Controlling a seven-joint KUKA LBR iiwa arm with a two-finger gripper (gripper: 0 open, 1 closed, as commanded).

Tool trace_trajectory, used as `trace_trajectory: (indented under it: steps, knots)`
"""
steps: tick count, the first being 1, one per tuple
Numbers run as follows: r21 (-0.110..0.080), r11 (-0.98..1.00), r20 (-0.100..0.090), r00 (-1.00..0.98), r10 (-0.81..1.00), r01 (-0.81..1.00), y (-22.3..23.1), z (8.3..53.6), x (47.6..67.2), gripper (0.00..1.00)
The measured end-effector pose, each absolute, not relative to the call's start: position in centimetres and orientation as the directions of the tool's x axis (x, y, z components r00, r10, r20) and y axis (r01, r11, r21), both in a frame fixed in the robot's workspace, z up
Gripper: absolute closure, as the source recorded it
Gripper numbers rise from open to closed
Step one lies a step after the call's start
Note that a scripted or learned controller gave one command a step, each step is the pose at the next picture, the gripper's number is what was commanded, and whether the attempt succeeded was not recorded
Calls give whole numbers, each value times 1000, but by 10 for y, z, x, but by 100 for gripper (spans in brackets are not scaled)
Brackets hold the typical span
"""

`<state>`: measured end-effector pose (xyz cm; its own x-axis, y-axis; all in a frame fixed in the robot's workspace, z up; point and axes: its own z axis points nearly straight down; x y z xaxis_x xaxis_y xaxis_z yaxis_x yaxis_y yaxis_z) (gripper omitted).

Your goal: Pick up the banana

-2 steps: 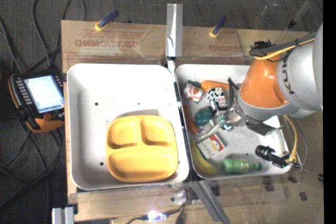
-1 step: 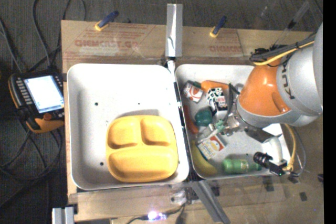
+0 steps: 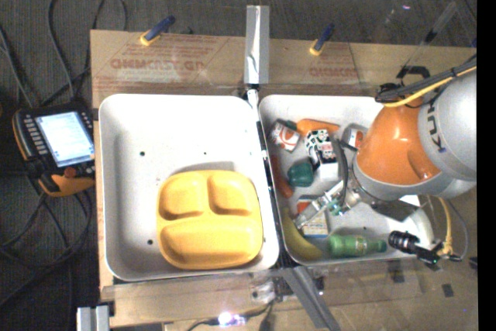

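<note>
The banana (image 3: 299,243) lies along the near left corner of the right bin (image 3: 403,260), a yellow curve partly tucked under other items. My gripper (image 3: 325,205) is low in that bin, just above and right of the banana, over a small flat box (image 3: 314,225). The arm's orange band (image 3: 395,143) and grey body cover the bin's right half. Nothing of the banana shows inside the gripper.
A green bottle (image 3: 356,246) lies right of the banana. A teal object (image 3: 301,173), a red and white packet (image 3: 285,137), a black and white item (image 3: 318,143) and an orange item (image 3: 318,125) crowd the far part. The left bin (image 3: 124,167) holds a yellow divided tray (image 3: 209,217).
</note>
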<state>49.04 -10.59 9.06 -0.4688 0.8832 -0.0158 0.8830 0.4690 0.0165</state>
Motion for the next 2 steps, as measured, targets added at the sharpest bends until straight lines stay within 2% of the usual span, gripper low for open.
trace_trajectory:
  steps: [1,2]
  knots:
    - [14,469,-9,-469,883,883,-104,98,490,100]
    - [11,468,-4,-468,884,883,-103,105,489,100]
